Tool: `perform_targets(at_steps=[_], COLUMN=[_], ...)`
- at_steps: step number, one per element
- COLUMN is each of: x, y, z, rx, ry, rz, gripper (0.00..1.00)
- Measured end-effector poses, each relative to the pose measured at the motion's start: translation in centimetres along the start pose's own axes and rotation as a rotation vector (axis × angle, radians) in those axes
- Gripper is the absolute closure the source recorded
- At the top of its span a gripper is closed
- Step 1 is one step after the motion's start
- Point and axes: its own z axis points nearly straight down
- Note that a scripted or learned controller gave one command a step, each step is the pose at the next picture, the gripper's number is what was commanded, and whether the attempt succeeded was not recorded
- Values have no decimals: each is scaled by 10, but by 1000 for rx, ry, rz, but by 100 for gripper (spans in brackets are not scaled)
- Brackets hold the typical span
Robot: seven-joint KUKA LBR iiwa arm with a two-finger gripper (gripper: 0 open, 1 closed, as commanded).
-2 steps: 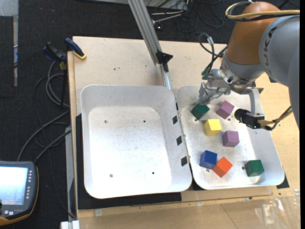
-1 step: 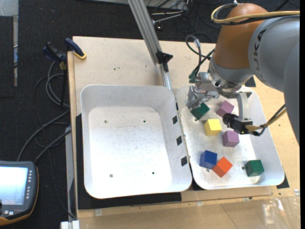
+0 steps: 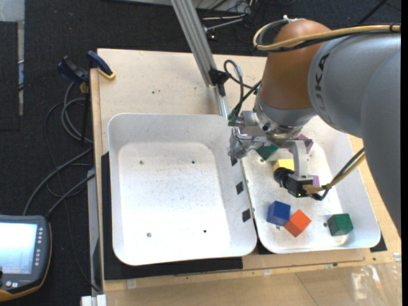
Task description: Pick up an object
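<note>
My gripper hangs low over the upper left part of the right bin, mostly hidden under the grey and orange wrist. Just beneath it lie a dark green piece and a yellow block. A purple piece peeks out beside the wrist. Lower in the same bin sit a blue cube, an orange cube touching it, and a green cube near the front right corner. I cannot see anything held.
The left bin is a white tray next to the right one, their rims meeting in the middle. A slanted metal pole rises behind the bins. Cables and a blue-yellow clamp lie at the bench's left edge.
</note>
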Motion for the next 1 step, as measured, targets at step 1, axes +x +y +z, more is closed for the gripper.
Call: perform_targets(at_steps=[1], x=[49], y=[-29], z=[-5], rx=[-1], ry=[0], rz=[0], gripper=[100])
